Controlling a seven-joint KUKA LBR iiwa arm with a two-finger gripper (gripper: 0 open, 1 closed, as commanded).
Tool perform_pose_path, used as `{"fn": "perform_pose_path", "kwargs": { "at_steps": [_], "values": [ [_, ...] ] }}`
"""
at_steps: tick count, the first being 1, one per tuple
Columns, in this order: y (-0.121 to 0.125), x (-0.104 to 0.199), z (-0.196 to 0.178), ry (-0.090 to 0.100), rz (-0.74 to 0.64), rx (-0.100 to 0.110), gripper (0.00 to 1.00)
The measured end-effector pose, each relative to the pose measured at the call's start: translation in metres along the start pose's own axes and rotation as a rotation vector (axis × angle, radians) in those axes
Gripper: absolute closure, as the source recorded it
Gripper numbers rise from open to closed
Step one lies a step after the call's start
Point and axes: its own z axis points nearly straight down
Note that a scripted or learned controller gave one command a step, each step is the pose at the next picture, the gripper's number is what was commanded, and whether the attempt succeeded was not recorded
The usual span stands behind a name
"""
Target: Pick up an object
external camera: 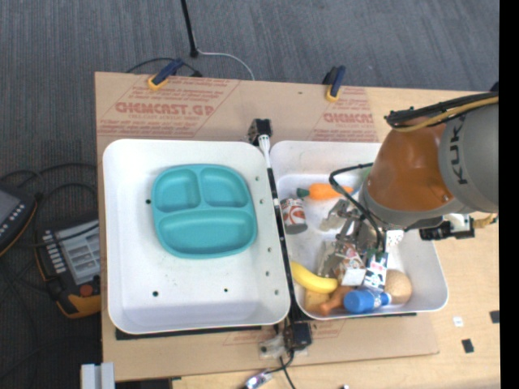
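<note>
Over a cardboard-topped bench, our gripper (pixel 350 241), its state we cannot tell, hangs in the right bin (pixel 434 286) near a banana (pixel 312 279), seemingly light, smooth and best grasped across its middle.

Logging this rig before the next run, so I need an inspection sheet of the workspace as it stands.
Surface: cardboard-covered bench bearing two white bins, left bin and right bin.
Job's things: banana, blue object, carrot, small can, all in the right bin.
Clutter: teal tray in the left bin.
Grippers: gripper low over the right bin's pile.
Cables: black cable on the floor; clamps on the bench edge.
Surroundings: grey carpet; electronics at left.
</note>
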Motion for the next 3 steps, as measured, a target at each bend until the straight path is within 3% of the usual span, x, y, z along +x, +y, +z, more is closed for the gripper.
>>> {"fn": "perform_pose_path", "kwargs": {
  "at_steps": [1, 2, 3],
  "values": [
    [-0.025, 0.012, 0.010, 0.008, -0.298, -0.005, 0.00],
    [-0.006, -0.002, 0.012, 0.022, -0.687, -0.003, 0.00],
    [-0.001, 0.027, 0.009, -0.002, -0.708, -0.004, 0.00]
  ]
}}
